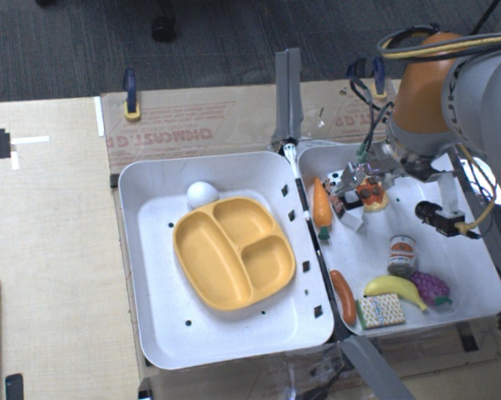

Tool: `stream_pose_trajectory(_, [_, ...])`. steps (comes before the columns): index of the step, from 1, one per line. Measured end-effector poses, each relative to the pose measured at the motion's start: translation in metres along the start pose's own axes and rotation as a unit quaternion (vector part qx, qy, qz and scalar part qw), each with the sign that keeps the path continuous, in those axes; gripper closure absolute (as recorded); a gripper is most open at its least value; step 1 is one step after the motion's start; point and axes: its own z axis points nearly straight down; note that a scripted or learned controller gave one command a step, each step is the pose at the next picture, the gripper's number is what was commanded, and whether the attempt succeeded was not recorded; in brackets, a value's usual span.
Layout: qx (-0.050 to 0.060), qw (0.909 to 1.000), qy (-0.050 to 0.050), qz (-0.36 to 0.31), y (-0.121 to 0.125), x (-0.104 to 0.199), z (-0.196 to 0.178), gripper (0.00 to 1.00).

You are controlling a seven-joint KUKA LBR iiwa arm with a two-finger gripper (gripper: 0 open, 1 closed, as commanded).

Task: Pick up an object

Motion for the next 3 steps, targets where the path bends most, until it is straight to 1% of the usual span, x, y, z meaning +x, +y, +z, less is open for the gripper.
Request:
stream_pose_trajectory(1, [-0.005,1.0,-0.002,0.003,-0.013,0.0013,-0.001,0.0])
stream_pose_trajectory(2, [0.001,1.0,0.0,-0.006,-0.0044,-0.0009,0.0001,0.0])
stream_pose_trajectory(3, [0.0,1.0,-0.002,-0.007,-0.0044,0.0015,0.0001,0.0])
